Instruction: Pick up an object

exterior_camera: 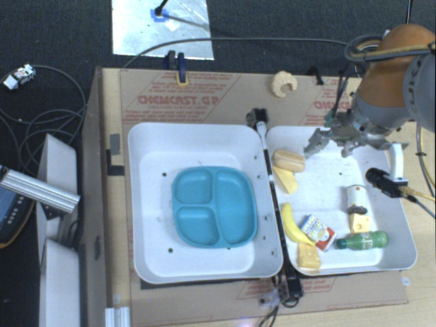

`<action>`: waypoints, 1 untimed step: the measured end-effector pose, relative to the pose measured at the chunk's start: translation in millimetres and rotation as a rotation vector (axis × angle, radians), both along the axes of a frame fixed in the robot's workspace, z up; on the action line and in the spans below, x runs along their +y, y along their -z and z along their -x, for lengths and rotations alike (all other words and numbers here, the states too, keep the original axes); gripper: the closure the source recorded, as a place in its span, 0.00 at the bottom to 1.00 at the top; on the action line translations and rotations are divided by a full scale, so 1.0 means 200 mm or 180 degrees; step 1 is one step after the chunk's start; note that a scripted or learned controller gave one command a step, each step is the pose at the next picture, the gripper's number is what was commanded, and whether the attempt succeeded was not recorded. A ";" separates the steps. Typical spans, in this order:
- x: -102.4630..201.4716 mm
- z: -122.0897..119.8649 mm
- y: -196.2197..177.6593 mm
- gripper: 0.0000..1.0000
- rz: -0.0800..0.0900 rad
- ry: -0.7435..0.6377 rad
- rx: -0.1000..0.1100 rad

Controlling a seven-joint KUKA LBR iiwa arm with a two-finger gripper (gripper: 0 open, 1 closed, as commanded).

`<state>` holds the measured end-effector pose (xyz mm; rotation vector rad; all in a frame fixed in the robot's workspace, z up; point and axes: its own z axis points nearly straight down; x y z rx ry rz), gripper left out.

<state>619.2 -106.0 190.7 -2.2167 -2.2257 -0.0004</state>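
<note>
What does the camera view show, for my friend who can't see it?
A grey and orange robot arm's gripper hovers over the right white bin, which holds toy food including a banana and a green bottle. The left white bin holds a blue divided plate.

Robotics lab: cardboard-topped bench (204, 90) w/ two white bins (146, 203), loose cables (48, 87), dark carpet (41, 19)
</note>
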 end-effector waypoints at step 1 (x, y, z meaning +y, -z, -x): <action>0.09 -0.13 0.40 0.00 0.0000 -0.0001 0.0004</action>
